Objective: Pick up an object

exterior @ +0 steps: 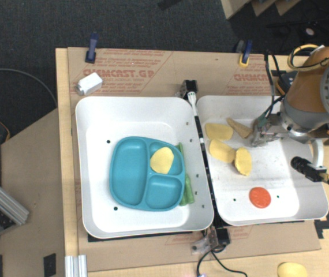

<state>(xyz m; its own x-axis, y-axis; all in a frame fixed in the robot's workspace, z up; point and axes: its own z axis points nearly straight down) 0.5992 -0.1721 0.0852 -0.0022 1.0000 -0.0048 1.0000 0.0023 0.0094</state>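
The pincer (261, 136) hangs low in the upper middle of the right bin (303, 206), at the end of the grey arm (314, 97) that comes in from the right of the frame; whether it is spread or closed cannot be told from this slant, and nothing can be seen caught in it. Just left of it lies a tan wedge-shaped piece (239, 127), touching or nearly touching the tip, and beside that a cluster of three pale yellow pieces: one (219, 132) toward the bin's upper left, one (221, 151) below it, and one (243, 161) to the lower right of those. An orange disc (261, 197) sits apart, lower in the same bin. In the left bin (95, 172) a teal divided tray (138, 175) holds another yellow piece (162, 160), with a green strip (186, 183) along its right edge. The yellow pieces look like small toy food: probably light, rigid and smooth, so liable to skid or pop out of a squeeze. Any of them is best taken across its narrow width, near the middle. The wedge is the nearest candidate, but its taper may let it squirt free; the flat disc offers little height to grasp.
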